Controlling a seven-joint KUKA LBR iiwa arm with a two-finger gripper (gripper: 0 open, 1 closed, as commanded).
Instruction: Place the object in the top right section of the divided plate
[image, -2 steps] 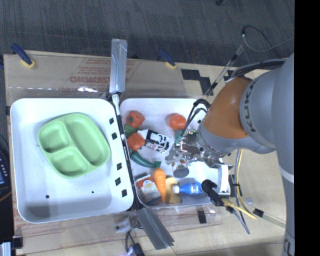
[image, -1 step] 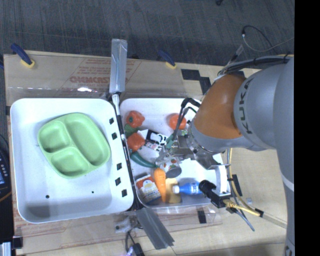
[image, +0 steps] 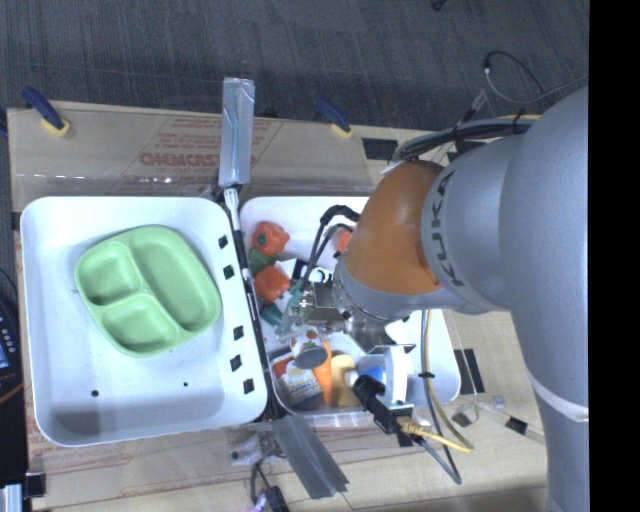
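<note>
Overhead, the grey arm with its orange band reaches in from the right across the right bin. On the left, the left bin holds the green divided plate, all its sections bare. Small toys crowd the right bin: an orange-red vegetable toward the far left, another orange piece just nearer. The claw hangs low among them; its state cannot be told.

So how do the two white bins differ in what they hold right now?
The left bin holds a green divided plate, lying flat with bare floor around it. The right bin holds a crowd of small objects, some orange, and the arm hangs over it. Both bins are shallow and white and stand side by side.
</note>
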